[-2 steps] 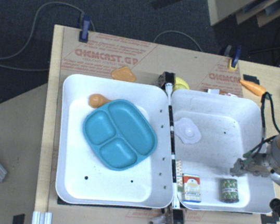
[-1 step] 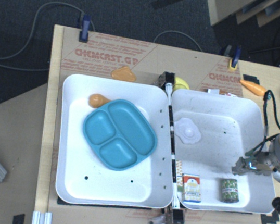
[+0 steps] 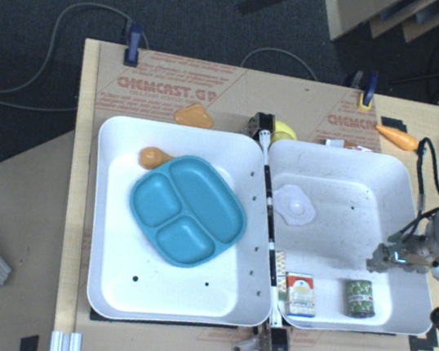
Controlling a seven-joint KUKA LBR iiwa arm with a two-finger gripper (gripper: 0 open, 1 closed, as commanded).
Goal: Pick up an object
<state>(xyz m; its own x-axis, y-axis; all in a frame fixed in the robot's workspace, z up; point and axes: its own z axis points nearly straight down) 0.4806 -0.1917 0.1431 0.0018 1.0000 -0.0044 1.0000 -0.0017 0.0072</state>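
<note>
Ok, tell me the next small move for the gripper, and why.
Probably slide the gripper toward the near rim of the right bin and lower it over the green can. It hangs at the bin's right edge, above the floor, and the can lies just nearer the camera, apart from the small carton.

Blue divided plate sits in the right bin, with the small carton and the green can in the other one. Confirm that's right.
Not quite. The camera view shows the blue divided plate in the left bin, not the right one. The small carton and the green can do lie in the other bin, the right bin, near its front edge.
</note>
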